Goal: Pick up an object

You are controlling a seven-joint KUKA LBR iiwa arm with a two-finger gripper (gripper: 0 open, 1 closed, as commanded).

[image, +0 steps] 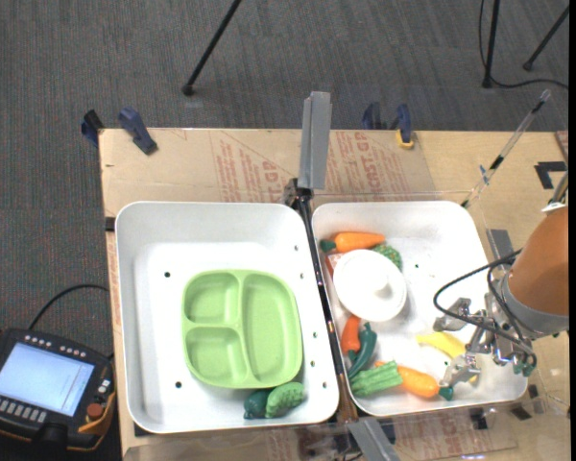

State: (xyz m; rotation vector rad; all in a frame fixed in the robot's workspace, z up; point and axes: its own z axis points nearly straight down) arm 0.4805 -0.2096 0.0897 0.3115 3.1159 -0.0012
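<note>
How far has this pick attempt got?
Done: the gripper has been brought low into the right bin, beside the yellow banana. In hand: nothing visibly between its fingers. Left: grasping and lifting an item; the toys lie on the bin floor.

The brown cardboard (259, 166) under the bins has red letters and lines on it. They are upside down and too blurry to read.

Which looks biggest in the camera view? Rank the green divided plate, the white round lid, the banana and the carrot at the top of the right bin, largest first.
1. Green divided plate, by far the largest.
2. White round lid.
3. Carrot and banana: they look much alike, and the pincer partly covers the banana, so I leave them unranked.
</note>
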